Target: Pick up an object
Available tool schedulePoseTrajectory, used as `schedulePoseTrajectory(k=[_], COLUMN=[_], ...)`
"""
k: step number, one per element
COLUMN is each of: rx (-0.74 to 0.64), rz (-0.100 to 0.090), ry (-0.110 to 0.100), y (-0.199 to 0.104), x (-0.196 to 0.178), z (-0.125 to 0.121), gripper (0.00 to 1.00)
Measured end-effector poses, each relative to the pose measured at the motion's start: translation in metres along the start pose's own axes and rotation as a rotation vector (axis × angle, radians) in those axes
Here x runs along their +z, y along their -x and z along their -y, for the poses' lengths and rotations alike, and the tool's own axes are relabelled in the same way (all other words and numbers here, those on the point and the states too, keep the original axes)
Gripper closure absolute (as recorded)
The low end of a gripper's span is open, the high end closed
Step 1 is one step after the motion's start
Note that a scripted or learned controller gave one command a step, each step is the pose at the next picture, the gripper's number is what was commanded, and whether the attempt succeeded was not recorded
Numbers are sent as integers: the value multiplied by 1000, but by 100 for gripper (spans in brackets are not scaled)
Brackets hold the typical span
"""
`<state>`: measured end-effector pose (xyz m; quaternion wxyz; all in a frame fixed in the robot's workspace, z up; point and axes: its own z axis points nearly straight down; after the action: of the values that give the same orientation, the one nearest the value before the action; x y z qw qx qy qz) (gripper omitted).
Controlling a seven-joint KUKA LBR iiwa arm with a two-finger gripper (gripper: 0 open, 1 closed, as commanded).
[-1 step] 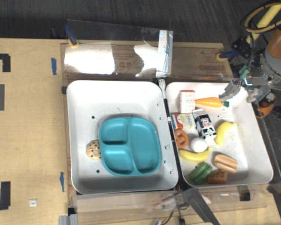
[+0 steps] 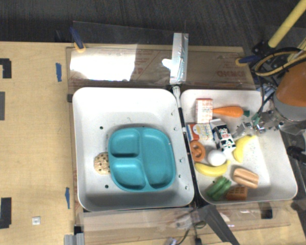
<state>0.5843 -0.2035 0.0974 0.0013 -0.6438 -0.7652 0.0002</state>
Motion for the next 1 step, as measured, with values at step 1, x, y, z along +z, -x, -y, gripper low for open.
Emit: schedulePoseTrajectory(k=[1], rx=[103], rz=[2], ry=[6], y=[-54], x=[11], z=[36], gripper=[0])
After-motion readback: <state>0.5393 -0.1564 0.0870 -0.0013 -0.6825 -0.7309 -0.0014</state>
